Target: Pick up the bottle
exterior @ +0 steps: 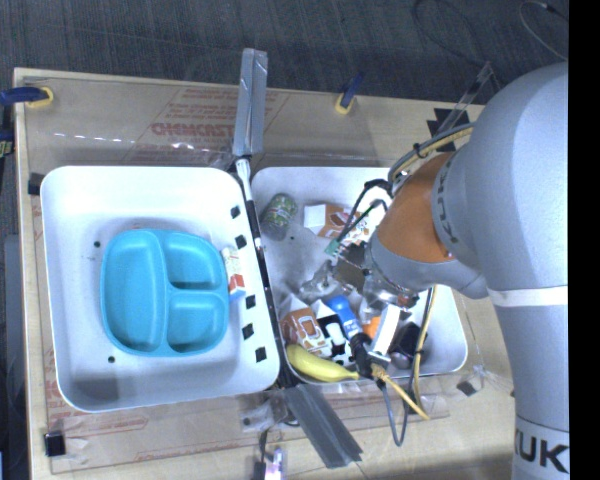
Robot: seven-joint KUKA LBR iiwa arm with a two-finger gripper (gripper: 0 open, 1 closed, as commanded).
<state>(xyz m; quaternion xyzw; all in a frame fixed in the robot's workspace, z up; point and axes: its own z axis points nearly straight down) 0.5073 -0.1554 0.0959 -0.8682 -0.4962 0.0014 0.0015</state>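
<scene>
Bottle (279, 211), the small greenish one, lies on its side in the far left corner of your right bin (280, 180), apart from the gripper. Starting at your left, the left bin (70, 198) holds a turquoise divided tray (165, 290), and a small white tube with a red end (233, 271) rests against that bin's right wall. In the right bin's near corner a banana (320, 367) lies among packets (302, 325). The gripper (365, 323) is low over that clutter, right of the bottle, and you cannot tell its grip state.
</scene>
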